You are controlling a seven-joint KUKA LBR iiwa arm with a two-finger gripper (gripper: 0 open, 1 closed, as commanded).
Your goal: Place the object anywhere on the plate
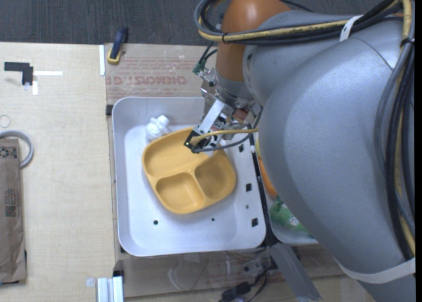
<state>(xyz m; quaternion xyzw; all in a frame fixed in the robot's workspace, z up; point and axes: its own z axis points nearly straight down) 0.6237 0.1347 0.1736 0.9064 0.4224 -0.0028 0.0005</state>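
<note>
A yellow plate [188,175] with three compartments lies in the left white bin [132,228], slightly right of its middle. A small crumpled white object [157,125] rests on the bin floor, touching the plate's upper left rim. My gripper [229,117] hangs over the plate's upper right edge, under the orange band of the wrist. The big grey arm hides most of it. Nothing lies inside the plate's compartments that I can see.
The arm covers nearly all of the right bin; a green thing [285,218] and an orange thing [264,174] peek out at its left edge. A brown cardboard sheet [158,73] lies behind the left bin, with a blue and yellow tool [118,45] on it.
</note>
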